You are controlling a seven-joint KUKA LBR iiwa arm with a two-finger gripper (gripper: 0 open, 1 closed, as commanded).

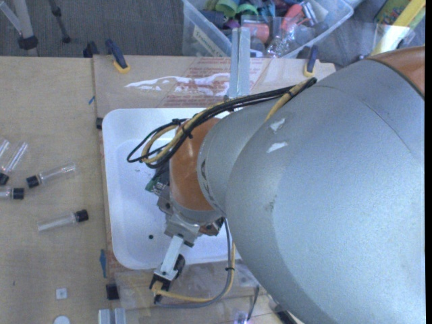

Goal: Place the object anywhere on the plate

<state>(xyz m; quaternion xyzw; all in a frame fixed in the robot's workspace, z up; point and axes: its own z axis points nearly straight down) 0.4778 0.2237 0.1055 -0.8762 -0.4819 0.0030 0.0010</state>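
Being screened by the wrist [187, 175], the jaws cannot be judged open or closed. The gripper [183, 223] is held over the white bin [125, 147], near its front edge, and where the object lies cannot be told. Clear vials [57, 174] are scattered on the bench [47, 100] beside it.

Clear vials [57, 174] with black caps lie scattered on the wooden bench [40, 268] at the frame's left, a blue clamp [116, 56] sits toward the upper left, and a clear tub [196, 27] of colourful toys stands at top centre.
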